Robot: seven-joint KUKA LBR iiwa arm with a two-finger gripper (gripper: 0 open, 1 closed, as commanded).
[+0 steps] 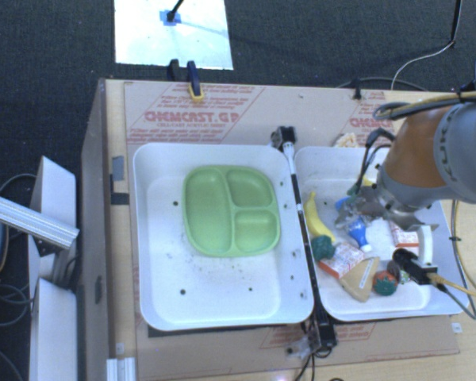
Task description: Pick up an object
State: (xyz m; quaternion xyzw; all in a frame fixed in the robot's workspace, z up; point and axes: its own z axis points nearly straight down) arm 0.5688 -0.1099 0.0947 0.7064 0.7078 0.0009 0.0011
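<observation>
The right bin (327, 162) holds a heap of small things. Among them are a yellow banana (316, 219), a dark green lump (324, 247), a blue and white bottle (358, 232), a red and white packet (345, 258), a tan wedge (359, 279) and a teal ball (385, 286). My gripper (363, 211) is low over the middle of this bin, right above the blue and white bottle. The grey and orange wrist covers its tip.
A green divided plate (230, 211) lies in the left bin (166, 292). A ridge between the two bins runs just left of the banana. Another red and white packet (403, 235) lies under the wrist at the right.
</observation>
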